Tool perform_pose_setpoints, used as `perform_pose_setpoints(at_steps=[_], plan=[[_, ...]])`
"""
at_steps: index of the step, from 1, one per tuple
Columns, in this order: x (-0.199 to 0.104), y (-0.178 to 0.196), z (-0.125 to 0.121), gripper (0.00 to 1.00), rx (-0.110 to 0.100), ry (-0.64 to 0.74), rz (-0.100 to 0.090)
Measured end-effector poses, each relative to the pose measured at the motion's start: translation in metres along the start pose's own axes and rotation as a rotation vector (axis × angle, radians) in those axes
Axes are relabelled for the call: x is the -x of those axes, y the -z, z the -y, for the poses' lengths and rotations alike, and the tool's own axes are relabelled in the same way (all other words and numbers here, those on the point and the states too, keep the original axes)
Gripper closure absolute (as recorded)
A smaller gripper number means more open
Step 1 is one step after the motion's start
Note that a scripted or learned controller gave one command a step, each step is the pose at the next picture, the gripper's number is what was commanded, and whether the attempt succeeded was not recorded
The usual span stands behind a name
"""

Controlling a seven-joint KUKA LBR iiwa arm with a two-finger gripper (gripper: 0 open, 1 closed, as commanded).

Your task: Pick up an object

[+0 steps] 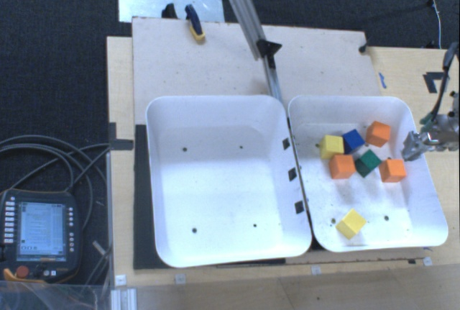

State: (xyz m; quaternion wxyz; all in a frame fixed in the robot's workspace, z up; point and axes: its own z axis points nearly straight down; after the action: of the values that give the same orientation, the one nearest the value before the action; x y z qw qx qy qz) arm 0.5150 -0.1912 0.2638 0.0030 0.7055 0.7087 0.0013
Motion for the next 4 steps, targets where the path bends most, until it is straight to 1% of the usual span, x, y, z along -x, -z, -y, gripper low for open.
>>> perform_pose_setpoints(at_steps=[1, 2, 3, 4], plan=[[-0.055, -0.012, 0.0, 1.0, -0.005, 0.006, -0.004], [-0.105, -0.002, -0.004, 1.0, -0.002, 0.007, -0.004], [-0.155, -0.012, -0.01, 1.0, -0.005, 0.006, -0.004], [-0.213, -0.006, -0.016, 1.0, -0.004, 0.008, -0.005]])
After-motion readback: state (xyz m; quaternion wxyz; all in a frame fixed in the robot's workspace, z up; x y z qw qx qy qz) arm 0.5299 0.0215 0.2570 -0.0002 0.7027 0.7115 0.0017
